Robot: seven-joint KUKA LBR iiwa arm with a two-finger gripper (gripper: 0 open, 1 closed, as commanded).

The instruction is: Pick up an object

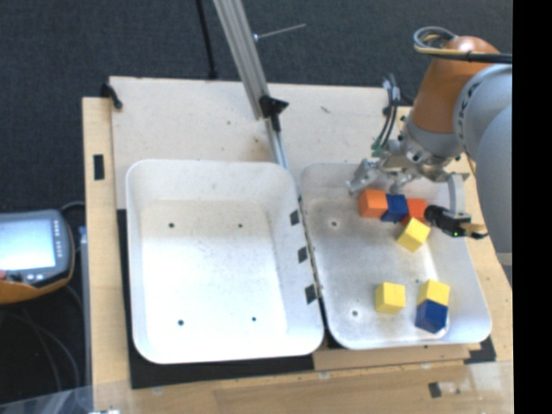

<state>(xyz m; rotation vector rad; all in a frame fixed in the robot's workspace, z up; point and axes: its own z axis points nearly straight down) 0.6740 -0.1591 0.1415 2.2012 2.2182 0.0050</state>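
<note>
Yellow block [413, 234] beside orange block [373, 203]

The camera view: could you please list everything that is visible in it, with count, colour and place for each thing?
shallow white plastic bins: 2, white; left bin and right bin, side by side on the bench
small yellow cubes: 3, yellow; right bin, one mid-right, one near front, one on the front blue cube
small blue cubes: 2, blue; right bin, one at back between orange blocks, one at front right
small orange blocks: 2, orange; right bin, back and
metal pole: 1, silver; slants over bench's back
screen device: 1, grey; left of bench
arm: 1, grey with orange band; from right
end effector: 1, over back cubes
</note>
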